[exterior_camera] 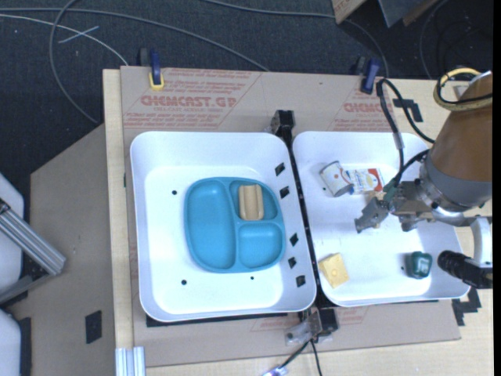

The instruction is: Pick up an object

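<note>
Red "CHEMCAST GP" print on brown board | grey two-finger gripper – fingers spread, pinching nothing | white-red crumpled packet just beyond fingertips, right white bin | dark carpet around

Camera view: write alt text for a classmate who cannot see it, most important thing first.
The gripper hangs over the right bin, among a small white carton, a yellow block and a green object. In the left bin, a blue divided plate carries a tan block.
</note>
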Tool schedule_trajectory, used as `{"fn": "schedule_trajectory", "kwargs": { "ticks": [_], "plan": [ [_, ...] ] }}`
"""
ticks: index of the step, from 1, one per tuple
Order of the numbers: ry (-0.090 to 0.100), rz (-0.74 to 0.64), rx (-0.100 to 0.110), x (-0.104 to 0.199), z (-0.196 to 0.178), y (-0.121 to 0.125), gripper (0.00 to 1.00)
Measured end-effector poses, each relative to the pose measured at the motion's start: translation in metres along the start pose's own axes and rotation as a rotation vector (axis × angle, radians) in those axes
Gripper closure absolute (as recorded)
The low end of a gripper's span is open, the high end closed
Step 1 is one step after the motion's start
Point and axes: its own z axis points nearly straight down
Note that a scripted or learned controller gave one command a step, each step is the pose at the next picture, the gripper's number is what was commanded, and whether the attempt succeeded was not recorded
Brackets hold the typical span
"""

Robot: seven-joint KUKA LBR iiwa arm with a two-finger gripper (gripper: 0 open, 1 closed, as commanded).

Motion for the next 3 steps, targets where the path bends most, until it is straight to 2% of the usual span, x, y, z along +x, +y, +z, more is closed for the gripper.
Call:
{"fn": "schedule_trajectory", "kwargs": {
  "ticks": [1,2,3],
  "plan": [
    [-0.002,-0.004,-0.014,0.000,-0.006,0.003,0.00],
    [-0.001,-0.002,-0.009,-0.009,0.049,0.007,0.00],
    [0.000,-0.003,-0.009,-0.003,0.093,0.007,0.00]
  ]
}}
